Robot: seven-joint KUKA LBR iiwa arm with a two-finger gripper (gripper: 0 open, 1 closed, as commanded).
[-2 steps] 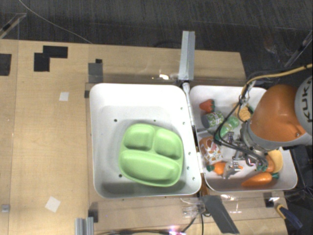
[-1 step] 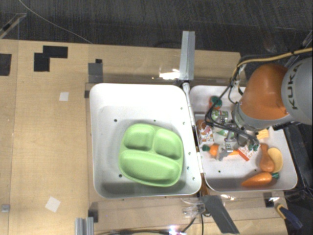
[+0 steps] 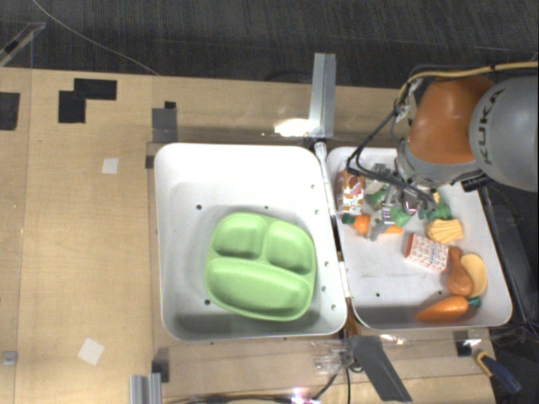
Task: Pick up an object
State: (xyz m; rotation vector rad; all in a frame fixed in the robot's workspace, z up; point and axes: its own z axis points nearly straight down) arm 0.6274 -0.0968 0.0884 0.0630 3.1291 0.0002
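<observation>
plastic-looking toy food [image 3: 431, 255] is piled toward the far and right edges of the right bin [image 3: 396, 305], probably light, stiff and a bit slick, so pinch one across its narrow middle; claw [image 3: 394, 211] hangs over it, can't tell its state.

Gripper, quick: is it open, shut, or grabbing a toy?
Gripper: cannot be told. It sits low over the toys in the right bin.

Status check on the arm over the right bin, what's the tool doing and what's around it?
Tool low over right bin, among clustered small items. Nothing seen held. Green divided tray sits alone in left bin.
</observation>
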